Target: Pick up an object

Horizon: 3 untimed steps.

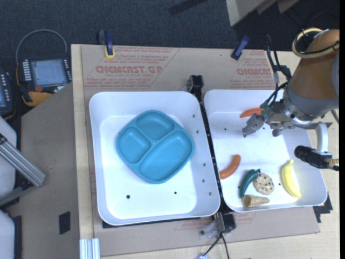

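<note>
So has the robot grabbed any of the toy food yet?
Not yet. Nothing shows between the end effector's fingers. It hangs over the right bin, beside an orange carrot. The sausage, banana and cookie lie on the bin floor. The whole pick is left.
</note>
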Each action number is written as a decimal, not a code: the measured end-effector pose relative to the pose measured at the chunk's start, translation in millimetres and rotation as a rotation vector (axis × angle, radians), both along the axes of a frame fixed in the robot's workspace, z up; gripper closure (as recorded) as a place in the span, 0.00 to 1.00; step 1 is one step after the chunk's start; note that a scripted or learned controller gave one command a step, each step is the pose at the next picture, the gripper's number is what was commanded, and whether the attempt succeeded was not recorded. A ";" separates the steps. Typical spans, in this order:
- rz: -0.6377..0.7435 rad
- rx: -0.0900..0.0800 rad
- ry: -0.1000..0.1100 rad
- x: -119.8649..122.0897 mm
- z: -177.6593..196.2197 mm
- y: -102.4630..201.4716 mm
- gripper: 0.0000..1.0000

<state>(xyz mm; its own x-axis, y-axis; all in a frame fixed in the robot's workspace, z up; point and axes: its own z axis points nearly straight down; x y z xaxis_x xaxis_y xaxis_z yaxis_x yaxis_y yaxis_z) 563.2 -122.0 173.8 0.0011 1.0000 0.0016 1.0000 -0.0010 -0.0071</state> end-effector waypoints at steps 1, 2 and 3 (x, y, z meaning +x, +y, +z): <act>0.001 0.001 -0.001 4.6 -62.2 2.4 0.00; 0.000 -0.002 -0.008 5.8 -48.0 1.8 1.00; 0.000 -0.004 -0.014 7.8 1.9 -8.5 1.00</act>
